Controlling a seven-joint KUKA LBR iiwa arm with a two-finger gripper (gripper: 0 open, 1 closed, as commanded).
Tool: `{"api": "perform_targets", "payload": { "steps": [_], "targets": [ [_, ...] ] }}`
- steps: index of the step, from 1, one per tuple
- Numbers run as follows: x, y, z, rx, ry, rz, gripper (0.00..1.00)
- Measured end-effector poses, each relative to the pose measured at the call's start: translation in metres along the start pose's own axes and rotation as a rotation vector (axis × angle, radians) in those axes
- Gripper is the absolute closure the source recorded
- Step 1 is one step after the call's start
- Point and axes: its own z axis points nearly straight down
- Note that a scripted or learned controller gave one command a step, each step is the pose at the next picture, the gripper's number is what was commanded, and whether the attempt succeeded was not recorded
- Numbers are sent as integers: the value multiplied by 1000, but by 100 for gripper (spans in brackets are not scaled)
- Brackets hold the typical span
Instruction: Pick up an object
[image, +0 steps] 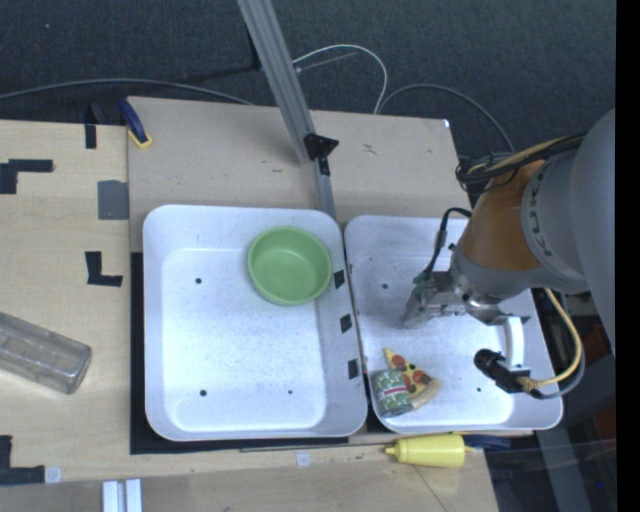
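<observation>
The end effector (418, 307) hangs low over the middle of the right bin (375, 245), its grey tip pointing toward the bin's left side; whether it is released or clenched cannot be told from this angle, and nothing shows between its tips. Behind it the orange band (500, 235) and the broad grey arm (580, 205) rise toward the right. Just below and slightly left of the end effector, apart from it, a pizza-slice toy (412, 376) lies beside a small green packet (390, 392) at the near left corner of the right bin, the two touching. In the left bin (200, 380) a green bowl (289, 265) sits upright near the far right corner. A yellow bottle (432, 451) lies on the table (220, 160) just in front of the right bin, and a clear plastic container (40, 352) lies well to the left.
</observation>
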Motion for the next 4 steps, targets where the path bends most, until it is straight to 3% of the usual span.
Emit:
{"api": "perform_targets", "payload": {
  "steps": [3, 4],
  "targets": [
    [16, -2, -177, -9, -2, 0, 100],
    [68, 8, -154, -1, -1, -3, 100]
  ]
}}
